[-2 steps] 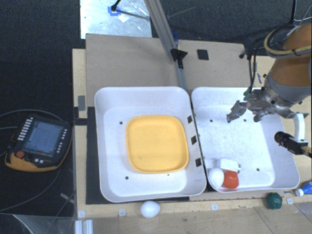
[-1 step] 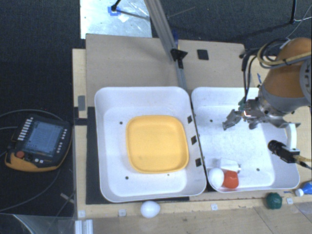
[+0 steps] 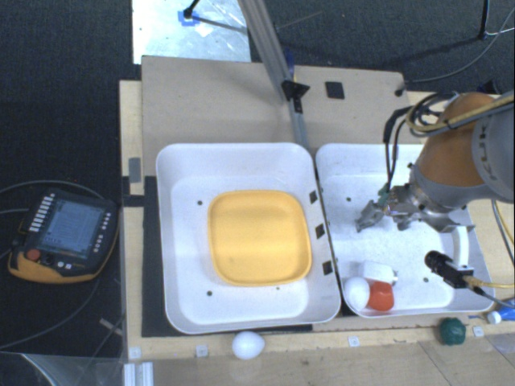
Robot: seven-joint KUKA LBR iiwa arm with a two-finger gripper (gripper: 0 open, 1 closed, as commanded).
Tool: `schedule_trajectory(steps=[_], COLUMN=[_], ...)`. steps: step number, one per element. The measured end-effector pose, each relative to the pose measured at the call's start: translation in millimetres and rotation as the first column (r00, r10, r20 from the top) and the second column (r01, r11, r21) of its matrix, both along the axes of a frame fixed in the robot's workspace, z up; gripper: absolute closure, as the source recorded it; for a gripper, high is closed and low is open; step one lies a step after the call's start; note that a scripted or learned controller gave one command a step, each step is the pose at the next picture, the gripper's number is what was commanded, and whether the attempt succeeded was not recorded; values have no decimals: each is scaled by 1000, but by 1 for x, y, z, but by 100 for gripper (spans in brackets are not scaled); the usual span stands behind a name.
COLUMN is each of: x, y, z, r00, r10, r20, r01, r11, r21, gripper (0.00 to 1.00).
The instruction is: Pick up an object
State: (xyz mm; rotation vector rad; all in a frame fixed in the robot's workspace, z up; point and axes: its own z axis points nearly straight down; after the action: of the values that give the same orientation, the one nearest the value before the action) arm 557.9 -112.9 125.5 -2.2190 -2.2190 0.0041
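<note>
**Hovering low over the right-hand bin**

Reaching in from the right edge of the frame, the grey arm (image 3: 471,155) with its orange band bends down over the right bin (image 3: 338,163), which fills the centre-right of the picture. The gripper (image 3: 380,214) sits above that bin's bare white floor, in its upper middle part, pointing toward the left. From this slanted overhead angle the tips blur into one dark grey shape, so whether they stand apart or together cannot be told; nothing is seen caught between them.

Candidates for picking lie at the bottom of the same bin, well apart from the gripper: a white egg-shaped object (image 3: 355,290) in the lower left corner, an orange-red object (image 3: 381,297) touching it on the right, and a small white block (image 3: 378,271) just above the pair.

The left bin (image 3: 181,215), in the centre of the frame, holds a yellow square plate (image 3: 259,236) lying flat. Below that bin, on the bench (image 3: 201,87), rests a white egg (image 3: 248,344). A dark green ball (image 3: 451,330) lies at the lower right, outside the right bin. At the far left, on the dark floor, sits a control pendant (image 3: 63,236) with its cable.
</note>
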Motion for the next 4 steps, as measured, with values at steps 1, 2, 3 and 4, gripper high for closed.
schedule_trajectory(steps=[1, 2, 3, 4], x=[2, -2, 1, 2], y=[0, -6, 0, 0], z=[13, 73, 117, 170], r00=[1000, 1000, 1000, 1000], r10=[0, 0, 1, 1], r20=[6, 9, 8, 9], r01=[0, 0, -1, -1], r11=[1000, 1000, 1000, 1000], r21=[-1, -1, -1, -1], gripper=[100, 100, 100, 100])
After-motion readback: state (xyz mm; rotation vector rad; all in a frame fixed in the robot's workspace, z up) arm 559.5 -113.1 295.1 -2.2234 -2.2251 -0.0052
